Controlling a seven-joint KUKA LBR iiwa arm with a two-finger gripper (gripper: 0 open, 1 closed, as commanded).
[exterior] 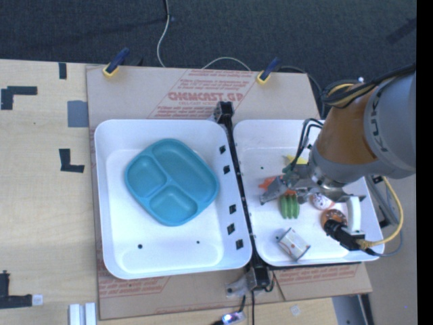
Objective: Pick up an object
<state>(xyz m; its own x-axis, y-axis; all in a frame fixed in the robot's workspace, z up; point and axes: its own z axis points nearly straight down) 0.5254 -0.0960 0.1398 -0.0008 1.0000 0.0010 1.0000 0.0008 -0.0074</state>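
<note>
**Pincer low in the right bin, right by the green object**

Your pincer [283,189] sits low in the right bin [270,137], near its middle, and from this angle you cannot tell whether it is spread or pressed together. Just below it, on the side toward the near rim, lies the green object [289,207], small and ribbed-looking. It is touching the pincer or very nearly so (the view does not settle which). An orange-red piece [268,181] lies just left of the pincer, and a yellow bit [291,160] shows on its far side. Closer to the front rim, apart from that cluster, a silvery box [292,244] lies turned at an angle on the bin floor.

Look next door and the left bin [108,202] holds a teal plate [171,180]. It is smooth, with rounded corners and three moulded compartments, and it lies skewed to the bin's walls.

Both bins are glossy white and shallow. They rest on brown cardboard [135,90], where you can read "CHEMCAST" in red print; the lines beneath it are too small to make out. Two blue-and-yellow clamps [116,61] grip the cardboard's far edge. The desk [40,134] around it is pale wood grain with black marks.
</note>
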